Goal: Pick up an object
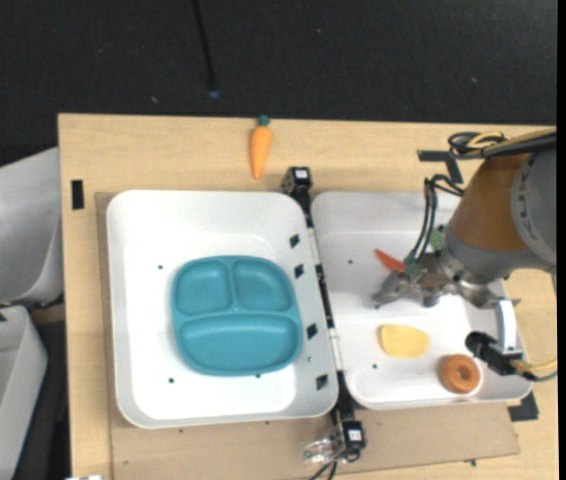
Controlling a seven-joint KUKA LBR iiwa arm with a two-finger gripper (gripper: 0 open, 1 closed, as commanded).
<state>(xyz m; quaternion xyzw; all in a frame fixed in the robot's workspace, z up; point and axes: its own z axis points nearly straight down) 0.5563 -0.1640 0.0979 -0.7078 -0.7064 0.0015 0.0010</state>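
Arm (498,213) overhead, cut by frame edge; tool (395,290) grip unclear, half-hiding red object (390,260).

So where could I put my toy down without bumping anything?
In the left bin, bare white floor rings the blue divided plate, widest above it. The right bin is crowded: the arm's gripper, a small red piece, a yellow piece and a brown ring. The wooden bench left of the toy carrot is bare.

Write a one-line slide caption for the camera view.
Gripper low in the right bin, near a yellow piece and doughnut; teal tray left.
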